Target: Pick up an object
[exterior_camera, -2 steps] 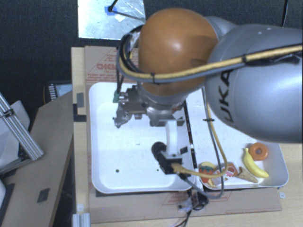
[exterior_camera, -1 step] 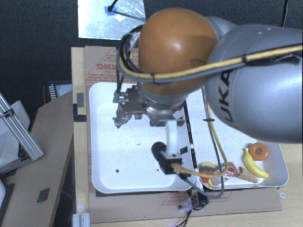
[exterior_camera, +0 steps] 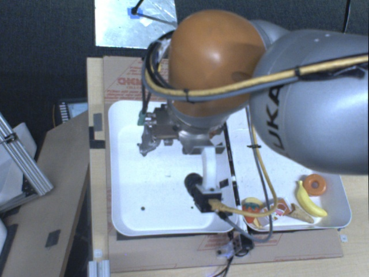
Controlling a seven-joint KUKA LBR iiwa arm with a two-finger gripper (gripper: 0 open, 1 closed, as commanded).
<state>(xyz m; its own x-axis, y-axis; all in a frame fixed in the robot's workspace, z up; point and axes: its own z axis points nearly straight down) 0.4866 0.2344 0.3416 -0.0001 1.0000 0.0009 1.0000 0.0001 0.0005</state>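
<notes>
My gripper point(exterior_camera: 145, 145) hangs over the left white bin point(exterior_camera: 127, 212), above its back left part, with the grey and orange arm point(exterior_camera: 230, 79) covering much of both bins. I see nothing between the gripper's tips. In the right bin point(exterior_camera: 340, 212), near its front corner, lie a yellow banana point(exterior_camera: 310, 201), an orange round thing point(exterior_camera: 315, 184), a red and yellow toy point(exterior_camera: 253, 208) and a small brownish piece point(exterior_camera: 300, 214). All of them are well to the right of the gripper.
Brown cardboard point(exterior_camera: 124, 79) lies under the bins. A shiny foil sheet point(exterior_camera: 135, 16) lies at the back. To the left stand a wooden side surface point(exterior_camera: 52, 183) and an aluminium rail point(exterior_camera: 23, 160).
</notes>
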